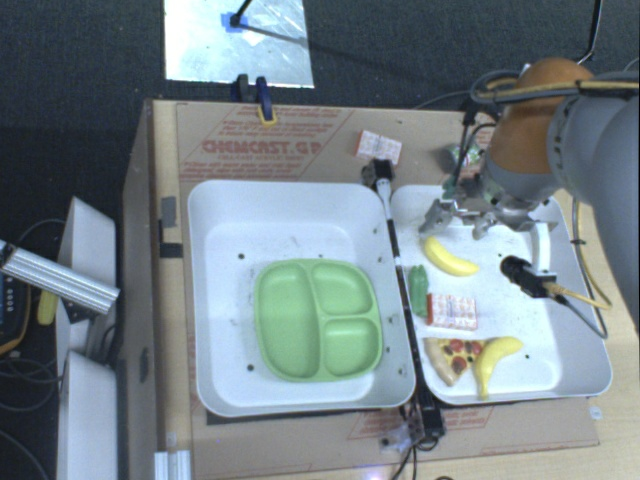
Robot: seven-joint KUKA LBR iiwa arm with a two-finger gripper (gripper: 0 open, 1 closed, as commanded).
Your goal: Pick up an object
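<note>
**Overhead view of the bench, both bins.** You see the gripper over the far end of the right bin. It is carried by the grey arm, which enters from the right, with the orange band just above the wrist. Its two fingers are spread wide apart, and nothing sits between them: the jaws are open and hold no object.

Just beneath the fingertips a banana lies on the bin floor, slanting from upper left to lower right. You cannot tell from this angle whether the fingers touch it.

Nearer the camera in the same bin:
- A small green item lies against the left wall.
- A red-and-white packet lies just beside the green item.
- A pizza slice lies at the near end, touching a second banana.

The left bin holds a green divided plate, set flat toward its near half. Both bins rest on a printed cardboard sheet.
</note>
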